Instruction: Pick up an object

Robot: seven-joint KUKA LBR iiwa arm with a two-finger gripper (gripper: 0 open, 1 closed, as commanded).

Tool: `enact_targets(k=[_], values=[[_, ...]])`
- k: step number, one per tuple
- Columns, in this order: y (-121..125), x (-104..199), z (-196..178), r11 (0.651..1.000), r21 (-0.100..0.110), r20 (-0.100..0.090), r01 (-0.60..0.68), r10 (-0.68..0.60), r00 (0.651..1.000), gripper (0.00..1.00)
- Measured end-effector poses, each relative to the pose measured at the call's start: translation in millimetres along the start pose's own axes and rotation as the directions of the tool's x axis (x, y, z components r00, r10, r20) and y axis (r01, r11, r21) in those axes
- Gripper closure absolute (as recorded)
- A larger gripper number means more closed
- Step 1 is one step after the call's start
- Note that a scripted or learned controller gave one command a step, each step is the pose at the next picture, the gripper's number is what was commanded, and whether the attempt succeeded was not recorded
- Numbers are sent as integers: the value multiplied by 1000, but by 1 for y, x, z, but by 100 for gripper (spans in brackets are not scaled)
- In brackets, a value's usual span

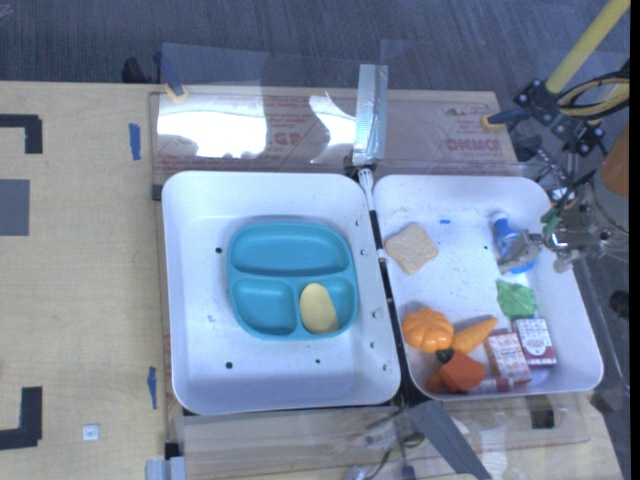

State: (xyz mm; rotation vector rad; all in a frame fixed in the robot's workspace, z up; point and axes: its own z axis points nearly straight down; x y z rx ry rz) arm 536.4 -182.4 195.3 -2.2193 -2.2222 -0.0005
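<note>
1. Hanging over the right rim of the right bin [590, 368], the tool [562, 236] shows as a tangle of metal and cables — whether it is released or clenched, I cannot tell.
2. Just to its left, inside that bin, lies a blue-and-white item [510, 240], possibly a small bottle, close to the tool; contact cannot be made out.
3. Below the tool sits a green piece [517, 298], and below that two small red-and-white cartons [522, 349] side by side near the bin's lower right corner.
4. Lower left of the tool are an orange carrot [474, 333], a small orange pumpkin [427, 329] and a red piece [461, 373], bunched together.
5. Farther left, near the divide between the bins, lies a tan slice of bread [411, 248].
6. Well to the left, the left bin [190, 298] holds a teal divided tray [262, 268] — a yellow lemon-like item [318, 308] rests in its lower right compartment.
7. Both bins stand on the wooden tabletop [70, 268].
</note>
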Motion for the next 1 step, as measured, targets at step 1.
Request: enact_targets(k=[1], values=[[45,-18,99,996,-5,-2,-93,93,996,0]])
